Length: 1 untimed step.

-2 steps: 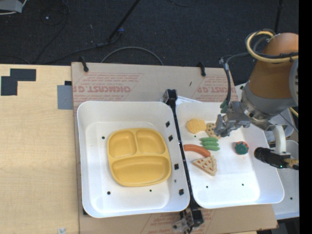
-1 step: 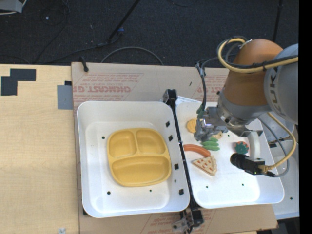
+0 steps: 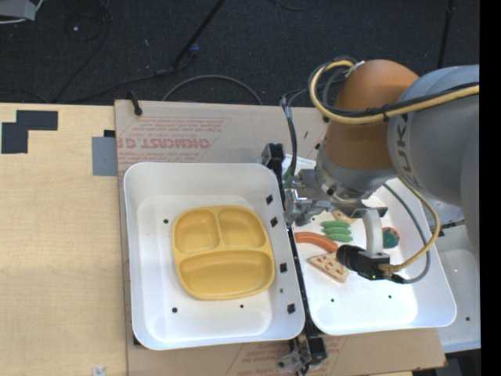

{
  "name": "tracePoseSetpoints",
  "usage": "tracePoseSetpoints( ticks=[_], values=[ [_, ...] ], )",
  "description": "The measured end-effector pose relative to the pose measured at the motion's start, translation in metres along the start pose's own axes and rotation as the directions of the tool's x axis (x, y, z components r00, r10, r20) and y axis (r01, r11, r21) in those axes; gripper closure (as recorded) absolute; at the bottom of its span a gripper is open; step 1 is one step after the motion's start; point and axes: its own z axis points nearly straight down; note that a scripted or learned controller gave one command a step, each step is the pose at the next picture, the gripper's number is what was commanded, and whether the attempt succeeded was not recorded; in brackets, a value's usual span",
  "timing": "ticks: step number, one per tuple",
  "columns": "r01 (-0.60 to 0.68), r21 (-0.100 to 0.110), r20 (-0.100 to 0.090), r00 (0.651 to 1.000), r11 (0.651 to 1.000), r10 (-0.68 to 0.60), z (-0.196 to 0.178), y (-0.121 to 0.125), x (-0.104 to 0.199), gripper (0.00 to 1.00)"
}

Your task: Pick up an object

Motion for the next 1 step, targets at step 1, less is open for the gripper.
tracePoseSetpoints(
  ticks=[1],
  values=[
    [0.002,0.000,0.000,1.000,1.000,-0.002,-0.0050,-0.0074,0.0551,1.00]
  ],
)
